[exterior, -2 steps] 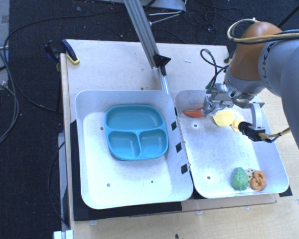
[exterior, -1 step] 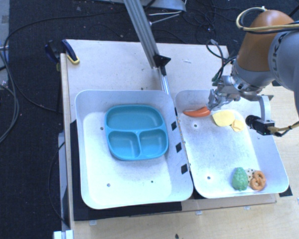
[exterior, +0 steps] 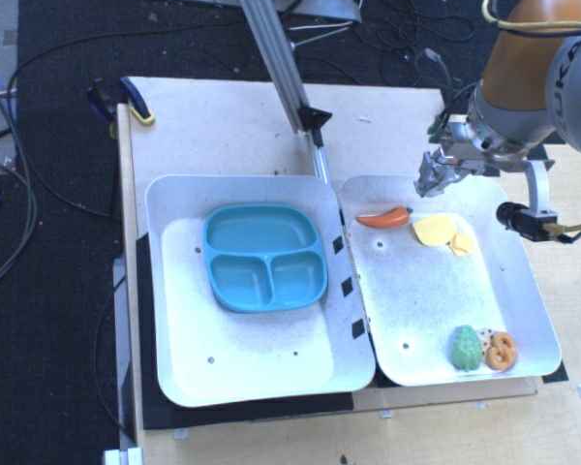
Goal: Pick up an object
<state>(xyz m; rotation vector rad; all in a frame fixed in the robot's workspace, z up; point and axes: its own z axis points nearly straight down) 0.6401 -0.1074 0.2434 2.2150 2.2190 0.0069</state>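
Grey arm (exterior: pixel 537 76) bent over right bin (exterior: pixel 523 289), gripper (exterior: pixel 432 180) above carrot (exterior: pixel 382 218).

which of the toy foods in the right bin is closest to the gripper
The orange carrot, lying at the bin's far edge just below the gripper. The yellow pieces sit slightly farther; the green piece and pretzel lie at the near corner.

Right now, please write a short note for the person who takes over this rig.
End effector: above the far edge of the right bin, holding nothing visible.
Right bin: orange carrot, yellow pieces, green item and a pretzel near the front corner.
Left bin: blue divided plate.
Done: nothing picked yet.
Left: descend, grasp one object, lift; the carrot lies closest.
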